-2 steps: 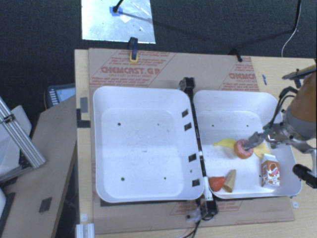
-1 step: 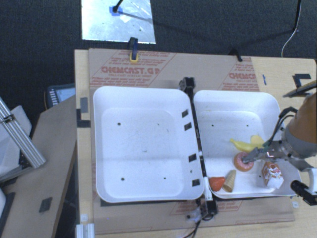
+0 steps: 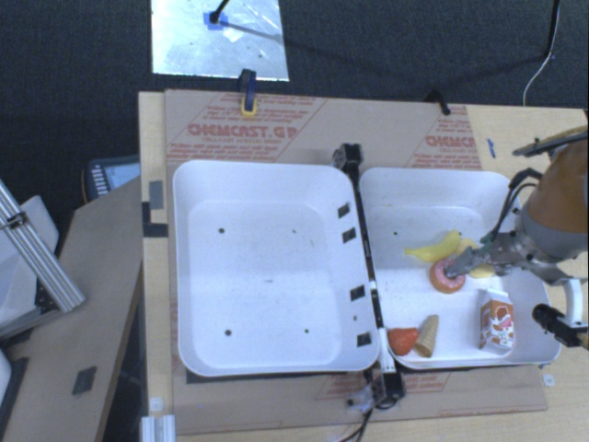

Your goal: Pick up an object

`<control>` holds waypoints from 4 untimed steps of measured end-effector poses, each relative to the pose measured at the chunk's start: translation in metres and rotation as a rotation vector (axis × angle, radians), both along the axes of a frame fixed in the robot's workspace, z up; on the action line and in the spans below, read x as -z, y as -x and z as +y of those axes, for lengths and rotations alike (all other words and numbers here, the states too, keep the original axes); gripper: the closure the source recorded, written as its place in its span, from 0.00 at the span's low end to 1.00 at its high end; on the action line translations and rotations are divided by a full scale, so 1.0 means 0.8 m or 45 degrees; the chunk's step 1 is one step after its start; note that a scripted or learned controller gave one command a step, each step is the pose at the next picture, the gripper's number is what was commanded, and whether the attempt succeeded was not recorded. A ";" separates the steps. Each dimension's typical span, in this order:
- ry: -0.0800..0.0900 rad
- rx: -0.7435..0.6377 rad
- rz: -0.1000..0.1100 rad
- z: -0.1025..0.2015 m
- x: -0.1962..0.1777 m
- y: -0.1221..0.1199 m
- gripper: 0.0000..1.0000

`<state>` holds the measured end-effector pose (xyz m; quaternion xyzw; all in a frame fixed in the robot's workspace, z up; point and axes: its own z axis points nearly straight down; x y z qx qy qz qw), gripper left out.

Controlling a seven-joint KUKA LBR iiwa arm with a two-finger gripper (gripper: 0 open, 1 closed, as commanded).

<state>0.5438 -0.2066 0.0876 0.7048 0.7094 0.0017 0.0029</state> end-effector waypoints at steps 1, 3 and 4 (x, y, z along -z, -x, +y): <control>0.001 -0.003 -0.005 0.016 0.000 -0.096 0.00; 0.000 0.002 0.005 0.033 -0.022 -0.157 0.00; -0.001 -0.004 0.008 0.034 -0.033 -0.157 1.00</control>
